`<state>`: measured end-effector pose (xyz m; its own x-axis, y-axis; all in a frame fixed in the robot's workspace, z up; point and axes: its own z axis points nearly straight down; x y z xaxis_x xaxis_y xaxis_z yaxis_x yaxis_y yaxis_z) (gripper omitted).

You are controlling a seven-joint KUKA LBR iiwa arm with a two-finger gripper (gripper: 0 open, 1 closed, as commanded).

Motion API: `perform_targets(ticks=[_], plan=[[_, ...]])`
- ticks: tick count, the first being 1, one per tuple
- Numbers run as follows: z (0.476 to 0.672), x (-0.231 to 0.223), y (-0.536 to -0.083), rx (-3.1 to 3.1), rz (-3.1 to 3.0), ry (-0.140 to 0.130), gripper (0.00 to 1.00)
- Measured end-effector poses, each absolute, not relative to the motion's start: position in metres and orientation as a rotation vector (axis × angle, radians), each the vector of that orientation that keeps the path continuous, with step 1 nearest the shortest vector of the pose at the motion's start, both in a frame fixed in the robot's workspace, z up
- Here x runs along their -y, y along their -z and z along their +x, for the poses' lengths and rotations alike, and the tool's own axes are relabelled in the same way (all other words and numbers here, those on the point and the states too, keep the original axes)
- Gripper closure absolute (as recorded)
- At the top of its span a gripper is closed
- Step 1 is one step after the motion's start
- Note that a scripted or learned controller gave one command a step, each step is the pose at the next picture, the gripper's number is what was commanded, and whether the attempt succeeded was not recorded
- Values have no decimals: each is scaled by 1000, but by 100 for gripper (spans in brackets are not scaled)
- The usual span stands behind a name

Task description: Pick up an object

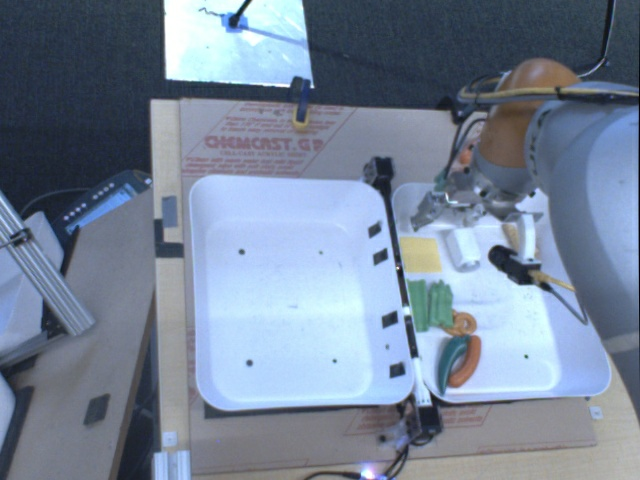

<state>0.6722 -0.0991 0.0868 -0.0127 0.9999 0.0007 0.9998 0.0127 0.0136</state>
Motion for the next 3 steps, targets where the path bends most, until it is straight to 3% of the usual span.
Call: perform_targets(ticks=[1,2,3], plan=[[601,115,-84,-2223,2225,5,0],[606,160,-85,-2217,2221,0,0],[673,111,-86,-2227,2206,-9,0]])
